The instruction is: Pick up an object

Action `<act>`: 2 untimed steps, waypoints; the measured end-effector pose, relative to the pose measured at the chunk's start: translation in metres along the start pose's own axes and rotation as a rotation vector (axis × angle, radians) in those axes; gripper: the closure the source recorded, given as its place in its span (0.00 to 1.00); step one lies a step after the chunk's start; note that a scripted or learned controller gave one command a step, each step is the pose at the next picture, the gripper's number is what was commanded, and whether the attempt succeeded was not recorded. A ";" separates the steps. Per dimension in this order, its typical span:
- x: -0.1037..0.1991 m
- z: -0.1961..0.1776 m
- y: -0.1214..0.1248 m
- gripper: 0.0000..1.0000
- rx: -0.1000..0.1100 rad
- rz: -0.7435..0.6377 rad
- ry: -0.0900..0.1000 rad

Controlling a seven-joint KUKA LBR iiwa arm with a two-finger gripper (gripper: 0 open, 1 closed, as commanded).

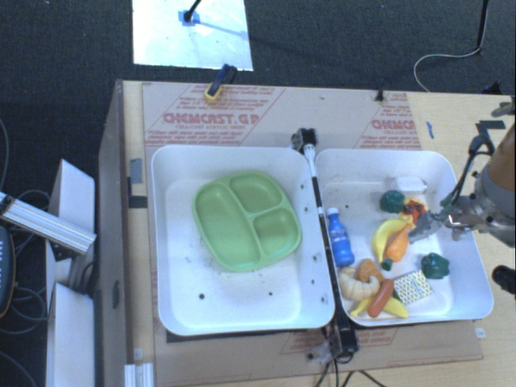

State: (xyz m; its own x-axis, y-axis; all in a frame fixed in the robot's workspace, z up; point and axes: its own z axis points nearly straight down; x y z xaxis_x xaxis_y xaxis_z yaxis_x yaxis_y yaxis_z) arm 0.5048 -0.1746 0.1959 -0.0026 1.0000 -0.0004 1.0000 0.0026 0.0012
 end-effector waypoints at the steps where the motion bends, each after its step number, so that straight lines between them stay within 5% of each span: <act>1: 0.062 0.103 -0.007 0.00 -0.001 0.002 0.000; 2: 0.067 0.111 0.064 0.00 -0.002 0.001 -0.003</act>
State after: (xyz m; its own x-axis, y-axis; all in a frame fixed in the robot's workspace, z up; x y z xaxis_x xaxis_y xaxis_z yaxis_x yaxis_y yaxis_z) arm 0.5683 -0.1075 0.0853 -0.0013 1.0000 -0.0034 1.0000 0.0013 0.0034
